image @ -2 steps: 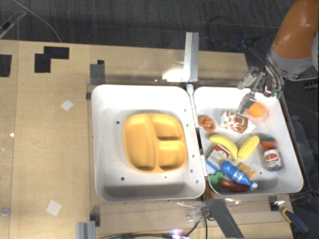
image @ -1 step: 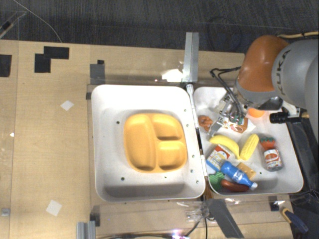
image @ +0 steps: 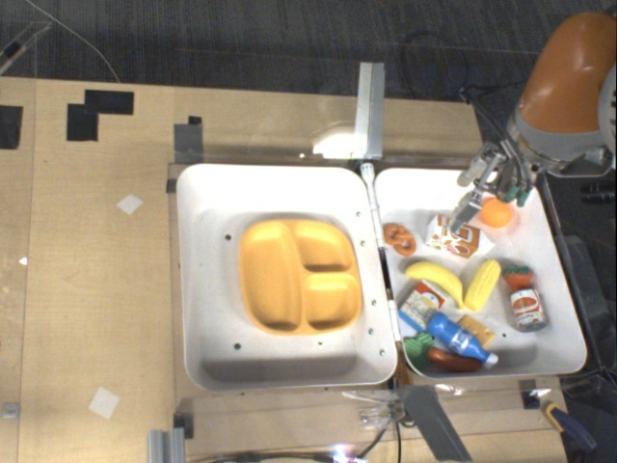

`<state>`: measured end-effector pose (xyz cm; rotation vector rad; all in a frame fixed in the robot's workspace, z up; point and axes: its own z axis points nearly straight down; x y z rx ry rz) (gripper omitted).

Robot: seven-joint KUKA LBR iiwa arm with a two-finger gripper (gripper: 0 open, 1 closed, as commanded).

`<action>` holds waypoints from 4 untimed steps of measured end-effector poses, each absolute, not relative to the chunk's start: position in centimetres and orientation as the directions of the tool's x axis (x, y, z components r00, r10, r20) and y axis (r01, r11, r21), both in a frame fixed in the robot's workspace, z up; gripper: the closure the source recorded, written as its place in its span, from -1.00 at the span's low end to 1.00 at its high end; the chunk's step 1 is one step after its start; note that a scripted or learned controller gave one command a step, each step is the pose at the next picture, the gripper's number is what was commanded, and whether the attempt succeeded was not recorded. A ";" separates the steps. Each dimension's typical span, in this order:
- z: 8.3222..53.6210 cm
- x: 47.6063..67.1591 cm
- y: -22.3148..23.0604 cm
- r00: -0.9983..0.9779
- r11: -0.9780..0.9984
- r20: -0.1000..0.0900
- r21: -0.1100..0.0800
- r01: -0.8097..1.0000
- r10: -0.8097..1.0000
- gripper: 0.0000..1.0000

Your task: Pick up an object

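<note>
My gripper (image: pixel 492 204) hangs over the back of the right bin (image: pixel 569 307), reaching in from the right under the orange-banded wrist. It is open. One dark finger (image: pixel 466 210) points down at the small carton (image: pixel 454 236), and the other sits near the bin's right side. A small orange (image: pixel 498 214) lies between them, partly under the gripper. Nothing is lifted. In front lie a pretzel (image: pixel 398 238), a banana (image: pixel 434 279), a corn cob (image: pixel 482 284), a ketchup bottle (image: pixel 524 300) and a blue bottle (image: pixel 457 338).
The left bin (image: pixel 207 258) holds a yellow divided plate (image: pixel 299 274). A metal post (image: pixel 370 114) stands behind the wall shared by the bins. The toys crowd the right bin's front half, with bare floor near its back left corner (image: pixel 415 196).
</note>
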<state>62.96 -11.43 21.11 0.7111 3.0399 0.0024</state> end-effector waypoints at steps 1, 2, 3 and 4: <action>13.1 62.4 -9.5 -0.662 0.662 -0.007 0.007 0.750 0.750 -1.00; 8.8 64.7 -12.6 -0.497 0.497 -0.006 0.008 0.868 0.868 -1.00; 10.2 65.1 -12.4 -0.506 0.506 -0.013 0.016 0.863 0.863 1.00; 18.9 64.4 -7.9 -0.686 0.686 -0.009 0.009 0.727 0.727 1.00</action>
